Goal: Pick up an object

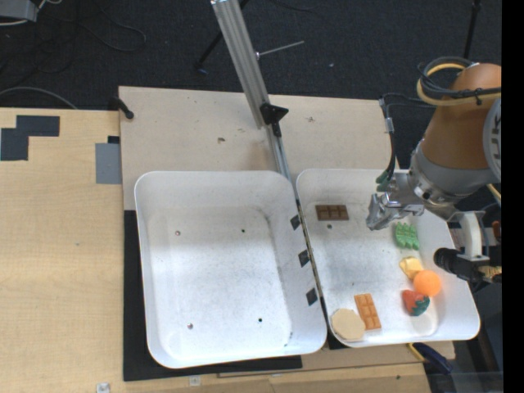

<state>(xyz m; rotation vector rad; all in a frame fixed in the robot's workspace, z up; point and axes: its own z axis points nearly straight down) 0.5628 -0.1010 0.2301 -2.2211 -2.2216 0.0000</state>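
My gripper (381, 213) hangs over the back part of the right bin (352, 260), reaching in from the right. A brown chocolate bar (332, 213) lies just left of it on the bin floor. A green ridged piece (405, 236) sits right below and beside the gripper. Toward the front right lie a yellow piece (411, 265), an orange ball (426, 282) and a red strawberry-like toy (415, 302). An orange waffle bar (368, 311) and a tan round cookie (348, 325) rest at the front edge. Nothing shows between the fingers.
The left bin (164, 219) stands beside the right one, parted by a ridge with black clips (304, 257). A slanted aluminium post (246, 64) rises behind the bins. A black bracket (463, 264) juts in at the right.
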